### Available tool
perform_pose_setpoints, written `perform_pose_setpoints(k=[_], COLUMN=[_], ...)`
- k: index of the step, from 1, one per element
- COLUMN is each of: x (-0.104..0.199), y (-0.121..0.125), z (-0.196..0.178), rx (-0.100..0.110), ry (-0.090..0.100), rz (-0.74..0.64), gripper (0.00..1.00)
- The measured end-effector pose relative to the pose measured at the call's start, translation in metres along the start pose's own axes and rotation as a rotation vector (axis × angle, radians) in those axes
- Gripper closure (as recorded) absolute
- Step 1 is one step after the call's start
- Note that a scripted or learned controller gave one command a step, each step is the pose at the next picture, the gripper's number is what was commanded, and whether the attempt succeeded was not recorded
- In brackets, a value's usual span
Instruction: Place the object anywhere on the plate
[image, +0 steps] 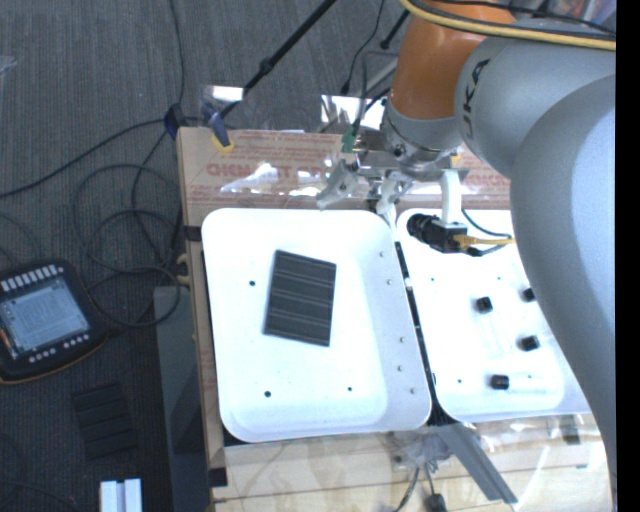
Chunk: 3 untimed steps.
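Position: one fixed camera above the bench, over the left bin (300, 330).
Facing: downward at a slant; the left bin's far rim lies toward the top of frame, its near rim toward the bottom.
Distance: moderate; left bin sits whole mid-frame, right bin (480, 330) is cut by the arm (540, 120) entering from the right.
Surround: floor to the left of the left bin.

Red lettering runs along the cardboard strip (270, 165) behind the bins, too blurred to read.
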<state>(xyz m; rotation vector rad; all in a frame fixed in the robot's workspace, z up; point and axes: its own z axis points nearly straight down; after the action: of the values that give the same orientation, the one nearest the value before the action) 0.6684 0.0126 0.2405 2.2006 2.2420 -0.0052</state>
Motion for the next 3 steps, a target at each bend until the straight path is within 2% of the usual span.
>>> perform_pose_setpoints(k=[1,2,3], x=[-0.001,0.093,0.142], y=[-0.054,-0.027,-0.022], z=[-0.058,-0.026,0.026], rx=[-0.004,-0.002,0.002], ry=[0.001,0.002,0.001], rz=[-0.877,-0.794,-0.236], gripper=[0.0,0.0,0.0])
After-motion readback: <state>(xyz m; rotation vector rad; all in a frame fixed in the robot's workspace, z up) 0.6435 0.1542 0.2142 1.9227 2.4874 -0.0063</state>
